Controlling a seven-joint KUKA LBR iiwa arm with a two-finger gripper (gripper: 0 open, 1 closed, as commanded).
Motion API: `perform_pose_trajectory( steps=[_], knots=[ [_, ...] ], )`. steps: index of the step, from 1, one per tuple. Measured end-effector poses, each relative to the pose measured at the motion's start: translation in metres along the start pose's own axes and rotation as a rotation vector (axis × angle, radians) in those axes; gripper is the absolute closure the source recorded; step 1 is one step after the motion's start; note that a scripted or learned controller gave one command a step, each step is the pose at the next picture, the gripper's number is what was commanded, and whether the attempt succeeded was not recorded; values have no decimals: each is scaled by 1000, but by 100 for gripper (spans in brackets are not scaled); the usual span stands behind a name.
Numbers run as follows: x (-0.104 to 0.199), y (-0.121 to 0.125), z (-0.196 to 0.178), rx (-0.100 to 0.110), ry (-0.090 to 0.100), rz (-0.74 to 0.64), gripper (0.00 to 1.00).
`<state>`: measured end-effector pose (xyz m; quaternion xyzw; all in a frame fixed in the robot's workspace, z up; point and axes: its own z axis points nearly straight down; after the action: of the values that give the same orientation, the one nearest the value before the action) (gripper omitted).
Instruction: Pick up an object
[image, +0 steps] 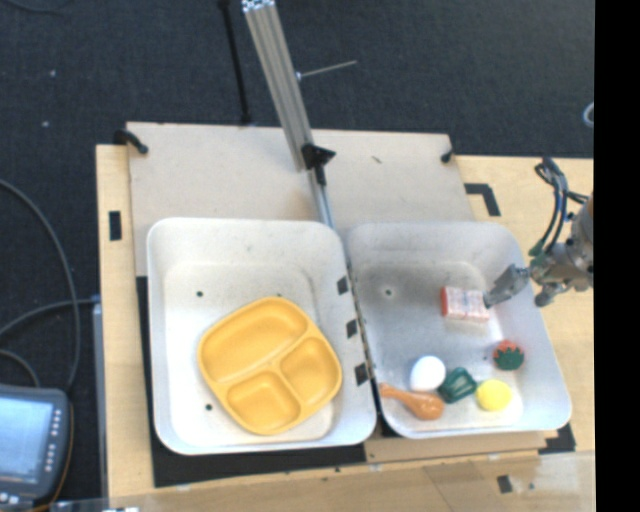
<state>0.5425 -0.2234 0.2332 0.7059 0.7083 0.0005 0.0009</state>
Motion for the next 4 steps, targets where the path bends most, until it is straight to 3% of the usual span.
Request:
perform_pose_trajectory(
  steps=[1,3,4],
  knots=[
    [0,0,0,0,0,0,0],
    [-2,1,106,6,-1,4,0],
    [-3,1,134,3,-2,5,0]
  ],
)
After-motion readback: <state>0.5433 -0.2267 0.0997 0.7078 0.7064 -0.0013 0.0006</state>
